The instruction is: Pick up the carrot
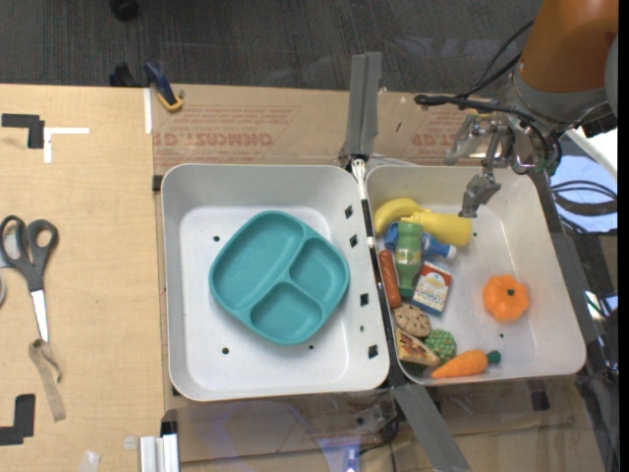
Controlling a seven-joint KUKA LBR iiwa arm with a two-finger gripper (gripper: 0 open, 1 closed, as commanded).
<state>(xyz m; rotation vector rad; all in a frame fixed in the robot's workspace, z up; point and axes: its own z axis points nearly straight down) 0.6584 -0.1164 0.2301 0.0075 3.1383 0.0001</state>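
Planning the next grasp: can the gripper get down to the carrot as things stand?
Probably yes. The carrot lies uncovered on top at the right bin's near edge; the gripper hangs above the far end.

Hidden, cropped and unclear parts of an overhead view of two white bins on a worktop.

The arm (575, 37) is cut off by the top and right edges, so just its orange band and grey wrist show. The claw (479, 197) is small and dark against the right bin (560, 293), and its finger spacing cannot be made out. The carrot (462, 364) partly tucks under a cookie (411, 321) and a green item (439, 343) too small to identify. The small carton's (431, 289) label is unreadable. The scissors (29, 264) are clipped at the left edge.
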